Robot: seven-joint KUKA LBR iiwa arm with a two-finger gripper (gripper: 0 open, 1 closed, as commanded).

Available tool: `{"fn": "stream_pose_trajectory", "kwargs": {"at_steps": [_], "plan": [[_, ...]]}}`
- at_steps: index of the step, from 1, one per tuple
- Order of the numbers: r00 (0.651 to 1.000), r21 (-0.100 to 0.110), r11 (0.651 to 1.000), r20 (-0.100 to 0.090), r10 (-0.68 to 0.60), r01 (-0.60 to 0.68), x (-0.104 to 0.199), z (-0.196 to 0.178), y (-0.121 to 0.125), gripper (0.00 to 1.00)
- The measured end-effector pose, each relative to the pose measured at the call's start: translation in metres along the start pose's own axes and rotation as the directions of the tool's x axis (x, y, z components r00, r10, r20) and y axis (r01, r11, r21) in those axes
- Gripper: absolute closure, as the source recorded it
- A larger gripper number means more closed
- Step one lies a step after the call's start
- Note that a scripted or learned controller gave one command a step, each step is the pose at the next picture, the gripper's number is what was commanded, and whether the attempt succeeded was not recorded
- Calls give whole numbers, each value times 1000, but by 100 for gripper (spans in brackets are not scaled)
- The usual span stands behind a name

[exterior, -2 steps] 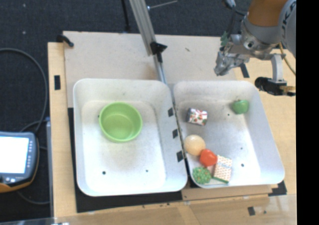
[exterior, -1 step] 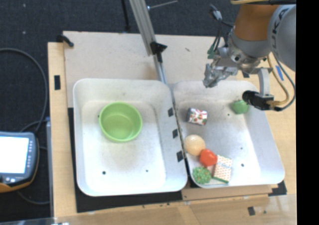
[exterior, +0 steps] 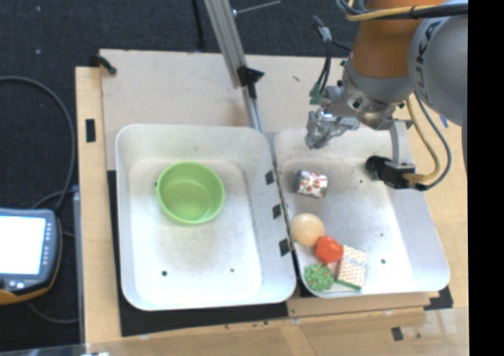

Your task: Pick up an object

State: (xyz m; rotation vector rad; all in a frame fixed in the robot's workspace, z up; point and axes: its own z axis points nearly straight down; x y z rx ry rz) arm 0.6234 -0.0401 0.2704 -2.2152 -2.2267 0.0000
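1. Over the far end of the right bin (exterior: 409, 213), the gripper (exterior: 319, 135) is seen hanging from the grey arm (exterior: 441, 55), which enters from the right beneath its orange band (exterior: 394, 16).
2. How far the jaws are parted cannot be told; the tip is small and blurred against the white bin floor. Nothing is seen between the fingers, and no object is seen to be touched by them.
3. A small red-and-white patterned object (exterior: 312, 183) is seen lying on the bin floor just nearer than the gripper, apart from it.
4. Further toward the near edge, a pale yellow ball (exterior: 307, 228) is placed close to the bin's left wall.
5. A red round object (exterior: 329, 249) is found just beside the ball, on its near right side; whether the two touch cannot be told.
6. A green leafy-looking item (exterior: 318, 276) and a patterned orange-and-white block (exterior: 352, 266) are clustered at the near edge, next to the red object.
7. A black fitting (exterior: 391, 171) on the arm is seen over the right bin's far right part.
8. The left bin (exterior: 142, 268) is occupied by a green bowl (exterior: 190, 193), set upright and well apart from the gripper.
9. A slanted metal post (exterior: 224, 31) is seen rising beyond the bins.
10. A handheld screen unit (exterior: 24, 252) is seen off the bench at the far left.
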Motion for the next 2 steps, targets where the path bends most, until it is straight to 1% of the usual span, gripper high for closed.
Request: {"fn": "stream_pose_trajectory", "kwargs": {"at_steps": [1,2], "plan": [[1000,-2,1000,-1,5,-5,37,2,-17,100],[1000,-1,1000,0,2,-2,84,16,-43,100]]}}
